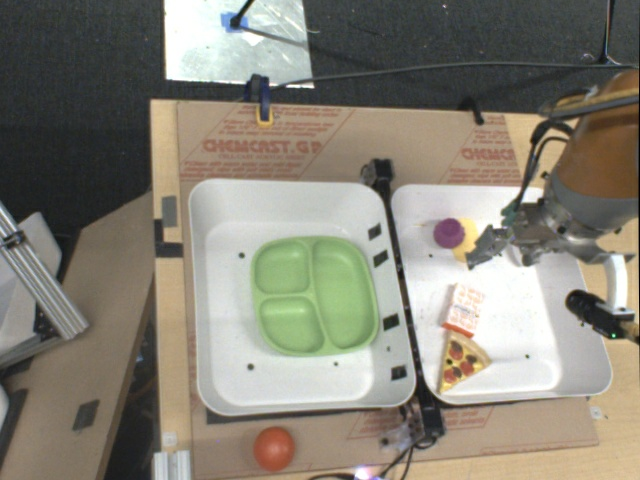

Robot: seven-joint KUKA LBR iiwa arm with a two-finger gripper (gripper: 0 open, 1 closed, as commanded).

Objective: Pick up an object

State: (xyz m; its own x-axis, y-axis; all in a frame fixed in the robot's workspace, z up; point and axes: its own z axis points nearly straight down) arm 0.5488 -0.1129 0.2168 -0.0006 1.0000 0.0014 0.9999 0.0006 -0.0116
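gripper [487, 246]: hovering upper right of frame, can't tell its grip state
target: you're seeing the yellow piece [463, 254] lying just left of it, beside the purple ball [449, 232]

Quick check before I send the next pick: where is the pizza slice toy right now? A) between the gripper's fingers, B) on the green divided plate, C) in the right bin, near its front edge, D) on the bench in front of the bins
C: the pizza slice lies on the floor of the right bin near its front edge, just below the small red-and-white box.
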